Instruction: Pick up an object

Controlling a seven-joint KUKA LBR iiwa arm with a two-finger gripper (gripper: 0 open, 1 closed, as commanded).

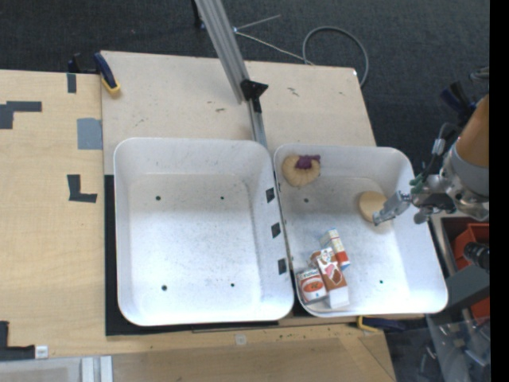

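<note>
— 2 white bins sit side by side on the bench. What lies in the left bin [195,229]?

— Nothing but a few dark specks on its floor, as far as I can see. Left of it, on the bench [48,205], are strips of dark tape [79,188] and a grey patch [89,134].

— And beyond it?

— A yellow-and-blue clamp [106,74] grips the board's far left corner. A metal rail [227,42] slants down from the top to the seam between the bins.

— Now the right bin [413,273].

— Near its far left corner lies a tan round piece with a purple top [302,169]. Toward the near edge lie several small red-and-white cartons [324,275], packed close together, some touching. Further right, by the right wall, is a tan round object [371,205].

— Where is your gripper [390,211]?

— Just at that tan round object's right edge, reaching in over the right wall. My grey wrist [453,185] and the orange band [477,134] are at the far right.

— Is it holding the object?

— I cannot tell. The tip looks touching or just beside it, but whether I am spread wide, narrow or clamped is too small to make out.
</note>
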